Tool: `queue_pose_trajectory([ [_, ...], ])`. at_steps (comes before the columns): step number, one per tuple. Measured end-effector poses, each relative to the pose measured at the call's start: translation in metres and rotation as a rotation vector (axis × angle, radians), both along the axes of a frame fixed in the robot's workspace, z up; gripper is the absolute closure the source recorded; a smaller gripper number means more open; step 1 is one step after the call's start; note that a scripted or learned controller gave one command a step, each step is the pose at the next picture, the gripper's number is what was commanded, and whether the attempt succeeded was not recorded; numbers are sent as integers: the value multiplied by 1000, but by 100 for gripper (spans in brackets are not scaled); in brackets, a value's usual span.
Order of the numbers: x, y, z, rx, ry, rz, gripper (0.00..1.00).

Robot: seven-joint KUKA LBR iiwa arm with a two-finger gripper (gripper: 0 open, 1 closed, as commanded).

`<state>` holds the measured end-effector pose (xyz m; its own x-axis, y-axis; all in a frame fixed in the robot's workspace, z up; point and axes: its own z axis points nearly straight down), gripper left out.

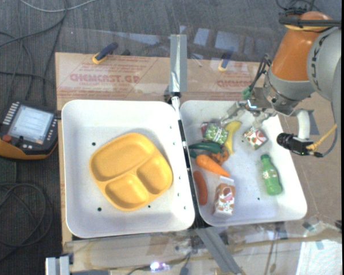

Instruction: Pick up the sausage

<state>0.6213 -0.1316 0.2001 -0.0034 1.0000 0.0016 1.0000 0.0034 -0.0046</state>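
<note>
A: What is seen on the bench?

B: Two white bins are set side by side. In the left bin (80, 211) a yellow tray (132, 169) with three compartments is laid.

A: Where is the sausage found?

B: The sausage (200, 187) is laid in the right bin (292, 202), close to its left wall, just below a carrot (212, 165). A carton (225, 198) is placed just to its right.

A: What else is held in that bin?

B: A green pepper (206, 147), a green can (216, 133), a banana (233, 135), a small box (254, 137) and a green bottle (270, 175).

A: And the gripper?

B: The gripper (249, 109) is seen at the bin's upper part, above the banana and box, well apart from the sausage. Its fingers are spread, and nothing is held between them.
</note>
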Motion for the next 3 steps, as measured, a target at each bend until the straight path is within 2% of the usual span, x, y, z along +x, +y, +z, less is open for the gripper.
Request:
queue_pose_trajectory([
  [1,-25,9,-54,-1,0,126,0],
  [2,-50,5,-111,-4,-16,138,0],
  [3,-49,3,-102,-4,-17,136,100],
])
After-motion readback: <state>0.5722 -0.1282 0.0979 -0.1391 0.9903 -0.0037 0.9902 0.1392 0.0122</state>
